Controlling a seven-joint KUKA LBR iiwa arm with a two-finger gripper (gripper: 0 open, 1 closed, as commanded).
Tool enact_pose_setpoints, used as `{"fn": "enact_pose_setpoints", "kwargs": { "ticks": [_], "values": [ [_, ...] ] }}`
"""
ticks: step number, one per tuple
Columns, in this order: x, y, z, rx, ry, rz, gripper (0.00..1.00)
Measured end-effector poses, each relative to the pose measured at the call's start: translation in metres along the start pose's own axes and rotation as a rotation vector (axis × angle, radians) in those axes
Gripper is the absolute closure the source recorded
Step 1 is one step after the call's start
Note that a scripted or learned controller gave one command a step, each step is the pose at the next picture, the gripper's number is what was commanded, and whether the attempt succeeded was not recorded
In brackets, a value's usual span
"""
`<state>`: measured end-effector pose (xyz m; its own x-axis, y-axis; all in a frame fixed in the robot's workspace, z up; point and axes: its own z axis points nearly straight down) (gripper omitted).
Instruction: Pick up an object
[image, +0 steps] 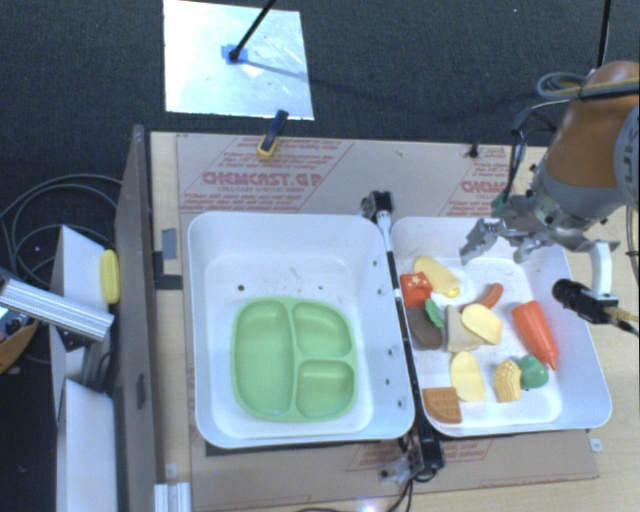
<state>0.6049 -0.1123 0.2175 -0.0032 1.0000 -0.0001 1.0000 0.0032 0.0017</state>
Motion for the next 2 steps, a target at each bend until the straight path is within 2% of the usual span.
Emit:
{"fn": "enact_pose_setpoints", "kwargs": {
  "ticks": [1,2],
  "values": [
    [-0.037,-0.038,0.084,0.005,0.001,0.005,0.00],
    [-0.046,-0.091,0.128,-0.018,0.001,0.005,0.00]
  ]
}}
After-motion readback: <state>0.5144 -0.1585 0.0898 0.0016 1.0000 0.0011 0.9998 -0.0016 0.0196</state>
